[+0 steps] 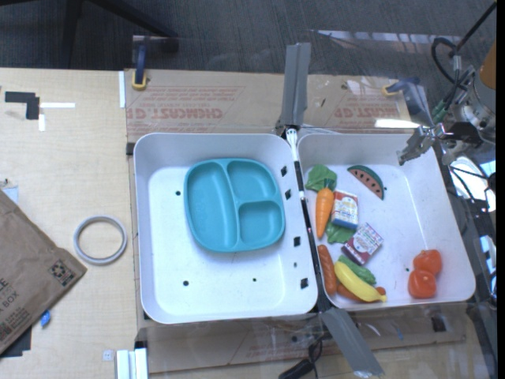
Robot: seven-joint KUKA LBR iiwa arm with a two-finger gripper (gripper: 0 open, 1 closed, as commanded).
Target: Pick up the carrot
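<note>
While the claw (409, 150) hangs over the right bin's (410, 290) far right corner, whether open or closed I cannot tell, the carrot (323, 209) lies along that bin's left wall, well apart.

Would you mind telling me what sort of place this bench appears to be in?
Probably a robotics lab set up for pick-and-place trials: two white bins clamped onto a bench, toy food such as a carrot and banana, and a roll of tape lying nearby.

cardboard sheet (189, 101): "CHEMCAST GP", upside down | brown box (31, 267): "BOX"
</note>
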